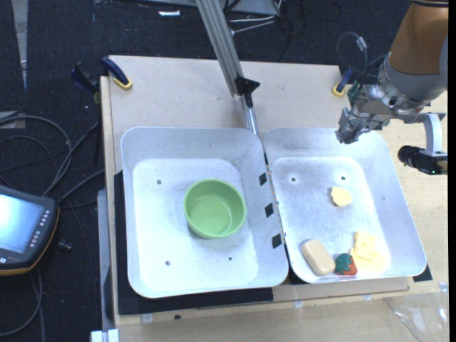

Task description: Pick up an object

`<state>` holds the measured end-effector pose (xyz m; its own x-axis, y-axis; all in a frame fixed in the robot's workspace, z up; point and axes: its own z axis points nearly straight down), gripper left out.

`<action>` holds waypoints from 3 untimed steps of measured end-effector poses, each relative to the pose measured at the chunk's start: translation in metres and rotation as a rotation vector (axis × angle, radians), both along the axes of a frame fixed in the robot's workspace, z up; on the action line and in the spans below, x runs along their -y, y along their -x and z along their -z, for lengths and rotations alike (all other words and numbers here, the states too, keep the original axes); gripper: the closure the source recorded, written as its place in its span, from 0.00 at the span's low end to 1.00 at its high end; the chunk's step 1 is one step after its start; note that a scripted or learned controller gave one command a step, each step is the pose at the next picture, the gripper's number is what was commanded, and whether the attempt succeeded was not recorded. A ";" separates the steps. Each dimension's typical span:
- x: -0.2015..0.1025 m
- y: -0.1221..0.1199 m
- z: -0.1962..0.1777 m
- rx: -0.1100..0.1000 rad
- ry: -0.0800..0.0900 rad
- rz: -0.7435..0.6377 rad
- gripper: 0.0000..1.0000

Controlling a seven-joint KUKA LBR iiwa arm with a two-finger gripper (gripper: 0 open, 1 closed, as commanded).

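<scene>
The objects to pick lie in the right bin (399, 212), all of them nearer the camera than the gripper (349, 132). Closest to it is a small yellow piece (342, 197), lying alone on the bin floor, well below the gripper in the picture. Farther off, along the bin's near edge, sit a tan oblong block (318, 256), a small red and green object (345, 263) touching or just beside it, and a pale yellow flat piece (368, 251) just right of that one. The gripper hangs over the far rim of the right bin, near its far right corner, pointing down and toward the left; nothing can be seen between its tips, and whether they are spread or closed cannot be told from this view. Above it the grey wrist and the orange band (420, 27) lead off to the right. To the gripper's left, in the left bin (142, 262), a green bowl (215, 209) stands upright near the middle.
</scene>
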<state>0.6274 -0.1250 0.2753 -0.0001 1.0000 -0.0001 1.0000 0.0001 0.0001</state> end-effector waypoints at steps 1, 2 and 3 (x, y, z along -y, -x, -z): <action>0.000 0.000 0.000 0.000 0.000 0.000 0.00; -0.004 -0.002 0.062 -0.006 -0.001 -0.001 0.00; -0.009 -0.002 0.125 -0.006 -0.001 0.000 0.00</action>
